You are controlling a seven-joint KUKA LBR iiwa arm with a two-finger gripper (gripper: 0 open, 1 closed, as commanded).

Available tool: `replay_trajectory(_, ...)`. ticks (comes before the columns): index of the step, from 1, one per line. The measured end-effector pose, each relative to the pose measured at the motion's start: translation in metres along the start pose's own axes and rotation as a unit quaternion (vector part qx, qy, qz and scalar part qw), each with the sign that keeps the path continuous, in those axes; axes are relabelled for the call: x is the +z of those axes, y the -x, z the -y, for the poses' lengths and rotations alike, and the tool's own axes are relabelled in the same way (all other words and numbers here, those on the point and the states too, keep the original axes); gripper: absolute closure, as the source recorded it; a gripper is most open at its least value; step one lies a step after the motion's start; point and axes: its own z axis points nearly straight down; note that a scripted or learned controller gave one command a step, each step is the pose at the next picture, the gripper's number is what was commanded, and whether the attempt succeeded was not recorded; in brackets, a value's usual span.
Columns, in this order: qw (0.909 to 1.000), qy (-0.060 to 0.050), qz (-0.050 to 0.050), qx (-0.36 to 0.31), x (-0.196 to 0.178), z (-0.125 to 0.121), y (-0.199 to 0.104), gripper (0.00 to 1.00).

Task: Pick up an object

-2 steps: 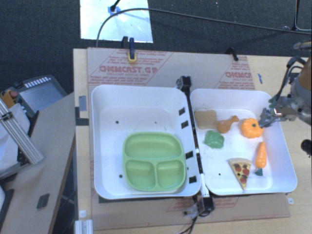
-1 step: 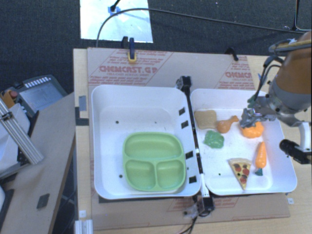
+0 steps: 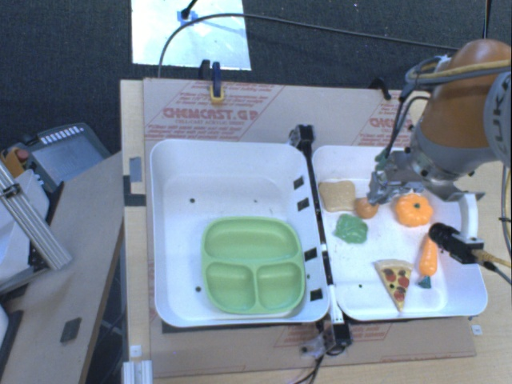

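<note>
Both white bins (image 3: 172, 214) look like smooth, faintly glossy plastic, as does the green divided plate (image 3: 252, 264), while the pumpkin (image 3: 414, 210), carrot (image 3: 428, 257) and pizza slice (image 3: 395, 281) seem matt toy plastic, the bench board (image 3: 264, 109) printed cardboard, and the arm's orange band (image 3: 472, 58) shiny.

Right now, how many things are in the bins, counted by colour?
Orange: 3, the pumpkin, the carrot and the small ball
Green: 2, the plate and the leafy lump
Tan: 1, the bread
Mixed: 1, the pizza slice
Total: 7
</note>
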Motion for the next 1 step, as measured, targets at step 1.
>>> replay_trajectory(1,1.0,0.0,0.0,0.001,-0.0012,-0.0172,-0.0538,1.0)
